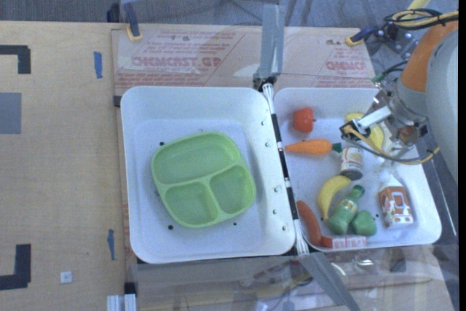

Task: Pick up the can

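Note:
The can (pixel 352 159) is small, with a pale label and a grey end, and lies in the right bin (pixel 429 226) just below the carrot's green tip. My gripper (pixel 388 154) hangs over the same bin, a little to the right of the can and apart from it. Nothing shows between the gripper and the can. The wrist covers the bin's upper right part.
The right bin also holds a tomato (pixel 303 119), a carrot (pixel 309 148), a banana (pixel 332 191), a green bottle (pixel 345 207), a red sausage (pixel 309 223) and an orange carton (pixel 395 205). A yellow thing (pixel 374 136) lies partly under the wrist. A green divided plate (pixel 203 178) fills the left bin (pixel 138 127).

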Available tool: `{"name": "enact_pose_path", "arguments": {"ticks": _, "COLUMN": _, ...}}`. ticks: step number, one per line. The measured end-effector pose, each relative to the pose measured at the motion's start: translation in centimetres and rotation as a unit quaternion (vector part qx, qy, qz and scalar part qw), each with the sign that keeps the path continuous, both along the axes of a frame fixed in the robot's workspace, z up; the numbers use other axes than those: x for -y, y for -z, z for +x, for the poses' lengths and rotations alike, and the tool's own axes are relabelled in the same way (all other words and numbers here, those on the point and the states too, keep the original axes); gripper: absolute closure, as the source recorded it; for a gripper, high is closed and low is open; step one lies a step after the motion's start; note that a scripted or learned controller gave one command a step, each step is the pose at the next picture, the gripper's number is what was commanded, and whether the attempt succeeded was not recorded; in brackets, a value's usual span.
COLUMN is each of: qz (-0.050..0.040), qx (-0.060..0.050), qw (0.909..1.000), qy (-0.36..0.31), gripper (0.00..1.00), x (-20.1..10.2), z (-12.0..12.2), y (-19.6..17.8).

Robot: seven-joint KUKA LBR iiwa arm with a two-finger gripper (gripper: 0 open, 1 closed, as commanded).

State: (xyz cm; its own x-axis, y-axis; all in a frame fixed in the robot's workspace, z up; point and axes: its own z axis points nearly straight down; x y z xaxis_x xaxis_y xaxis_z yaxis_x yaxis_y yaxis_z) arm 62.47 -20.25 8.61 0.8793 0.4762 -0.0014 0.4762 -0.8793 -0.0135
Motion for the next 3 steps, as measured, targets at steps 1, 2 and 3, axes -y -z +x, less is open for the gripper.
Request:
{"name": "enact_pose_path", "arguments": {"ticks": 1, "qz": 0.0118, "qx": -0.018, "qw": 0.9902, "qy": 0.138, "gripper": 0.0, "x": 0.3, "z": 3.2, "y": -0.8}}
{"name": "enact_pose_path", "arguments": {"ticks": 2, "qz": -0.0059, "qx": 0.004, "qw": 0.9995, "qy": -0.03, "gripper": 0.0, "x": 1.9, "z": 1.7, "y": -13.1}}
{"name": "enact_pose_path", "arguments": {"ticks": 3, "qz": -0.0042, "qx": 0.003, "qw": 0.9959, "qy": -0.09, "gripper": 0.0, "x": -3.4, "z": -3.6, "y": -2.6}}
